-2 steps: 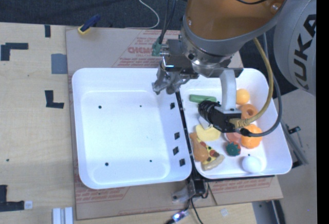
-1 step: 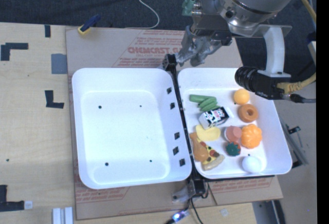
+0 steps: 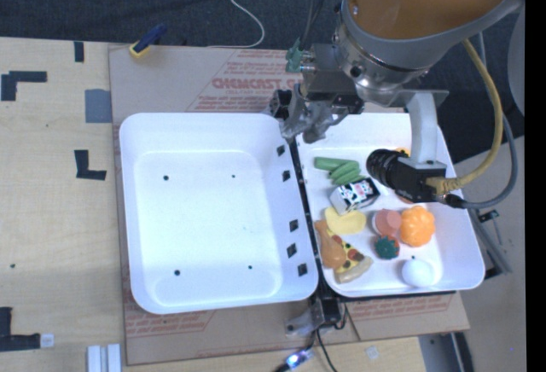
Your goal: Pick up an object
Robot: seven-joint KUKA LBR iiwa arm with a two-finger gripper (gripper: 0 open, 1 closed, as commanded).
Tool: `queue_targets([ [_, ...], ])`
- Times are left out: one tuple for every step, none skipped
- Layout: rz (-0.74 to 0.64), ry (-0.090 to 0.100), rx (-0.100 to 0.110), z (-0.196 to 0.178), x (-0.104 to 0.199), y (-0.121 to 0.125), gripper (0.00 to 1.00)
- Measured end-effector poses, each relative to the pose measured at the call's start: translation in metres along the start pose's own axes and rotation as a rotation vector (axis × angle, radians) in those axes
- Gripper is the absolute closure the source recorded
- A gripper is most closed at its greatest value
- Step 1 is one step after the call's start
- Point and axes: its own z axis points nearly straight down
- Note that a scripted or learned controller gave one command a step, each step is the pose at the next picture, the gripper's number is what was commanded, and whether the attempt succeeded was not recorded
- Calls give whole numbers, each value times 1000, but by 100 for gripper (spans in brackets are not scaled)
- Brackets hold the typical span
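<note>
On the left of the wooden table (image 3: 51, 191) lies a sheet of brown cardboard (image 3: 200, 84), and on it the left shallow white plastic bin (image 3: 141, 136), whose floor shows just a few small dark dots.

Right beside it, touching along a shared rim, sits the right shallow white plastic bin (image 3: 465, 272), and all the toys are here. At its upper left lie two green bean-shaped pieces (image 3: 337, 167). Below them is a small black-and-white printed box (image 3: 355, 193), then a pale yellow soft-looking piece (image 3: 345, 222), an orange-brown toy (image 3: 330, 249) and a pizza-slice-like wedge (image 3: 351, 266). Further right come a pinkish round slice (image 3: 388, 221), a small dark teal lump (image 3: 386, 248), a bright orange pepper-shaped toy (image 3: 417, 225) and a white egg-shaped ball (image 3: 418, 273).

The pincer (image 3: 300, 124) hangs over the upper end of the dividing rim, just up and left of the green pieces; whether it is apart or together cannot be told.

Nearest to it are the green pieces, so they are the likely target. They look like light, stiff plastic, probably smooth and prone to slipping. Taking hold across the narrow width at mid-length seems best. They lie close together, so one may nudge the other.
</note>
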Motion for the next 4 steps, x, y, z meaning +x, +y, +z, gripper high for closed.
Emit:
queue_targets([
  [-2,1,-3,21,15,0,100],
  [-3,1,-3,33,32,0,100],
  [-2,1,-4,35,42,0,100],
  [-7,0,0,95,101,0,100],
])
